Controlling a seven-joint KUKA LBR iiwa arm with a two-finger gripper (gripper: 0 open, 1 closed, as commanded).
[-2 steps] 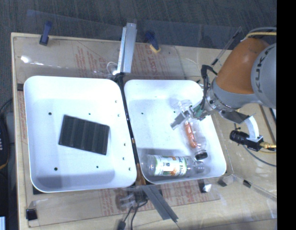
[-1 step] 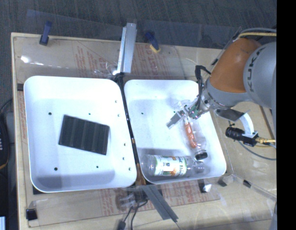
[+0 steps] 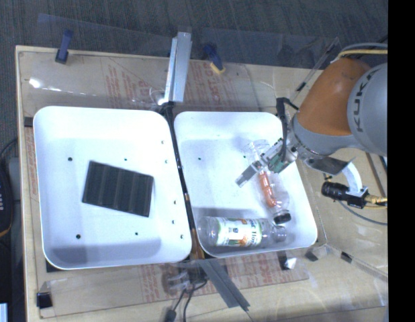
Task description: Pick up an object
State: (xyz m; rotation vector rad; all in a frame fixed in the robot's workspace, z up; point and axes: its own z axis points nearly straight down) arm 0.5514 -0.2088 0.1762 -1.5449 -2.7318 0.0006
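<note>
Over right bin (image 3: pixel 194 139): gripper (image 3: pixel 253 171) low, finger state unclear, above small orange-filled bottle (image 3: pixel 269 190). Clear plastic bottle (image 3: pixel 240 232) along near wall. Left bin (image 3: pixel 53 139): dark ridged panel (image 3: pixel 119 188). Taped wooden bench (image 3: pixel 93 66), grey carpet (image 3: pixel 194 5) beyond.

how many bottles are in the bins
2, both in the right bin: a clear plastic bottle with a label lying along its near wall, and a smaller clear bottle with orange contents just below the tool. The arm may hide more.
</note>
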